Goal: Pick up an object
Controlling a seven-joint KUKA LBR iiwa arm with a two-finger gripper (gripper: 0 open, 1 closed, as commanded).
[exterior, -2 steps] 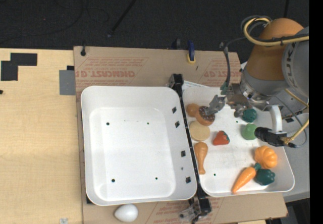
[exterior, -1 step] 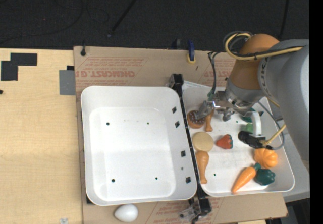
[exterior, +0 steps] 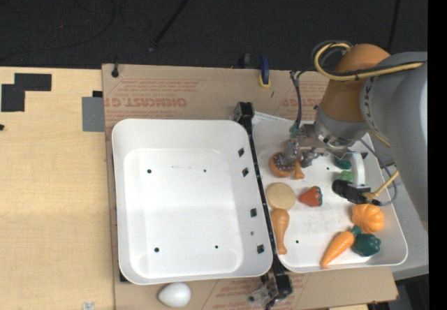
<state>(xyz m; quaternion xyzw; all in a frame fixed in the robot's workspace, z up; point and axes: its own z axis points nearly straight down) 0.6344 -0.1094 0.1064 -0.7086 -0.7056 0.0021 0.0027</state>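
A grey robot arm with an orange band reaches down into the right-hand shallow white bin. Its two-finger gripper hangs low over the bin's far half, a short way from the black divider strip that separates the two bins. Whether the gripper is spread or closed on anything cannot be told from this angle.

Just below the gripper, on the side towards the divider strip, lies a small brown, knobbly round toy. It is touching the gripper or very nearly so, and is probably the object being attempted. The low, close position suits a grasp there.

Nearer the camera, right beside the divider strip, sit a tan flat disc and a pale orange squash-shaped toy. A red strawberry-like toy is a little further from the strip. Farthest from the strip are an orange plastic pumpkin and an orange carrot with a green top.

The toys lie loose and apart, leaving room to approach each.
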